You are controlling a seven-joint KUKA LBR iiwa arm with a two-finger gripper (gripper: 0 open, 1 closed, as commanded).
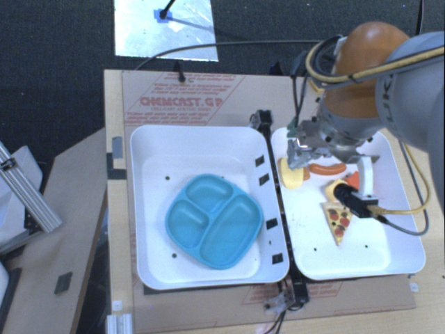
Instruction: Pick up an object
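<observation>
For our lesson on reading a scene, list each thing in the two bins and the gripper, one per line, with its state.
Blue tray: flat in the left bin, compartments bare.
Pizza slice: flat in the right bin.
Yellow piece: in the right bin, beside the gripper.
Sausage: lying below the gripper.
Gripper: low over the right bin.

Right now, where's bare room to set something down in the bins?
Free: right bin floor below the pizza slice, and left bin floor above the blue plate. Crowded: right bin's upper half, where the gripper hangs over the toy food.
</observation>
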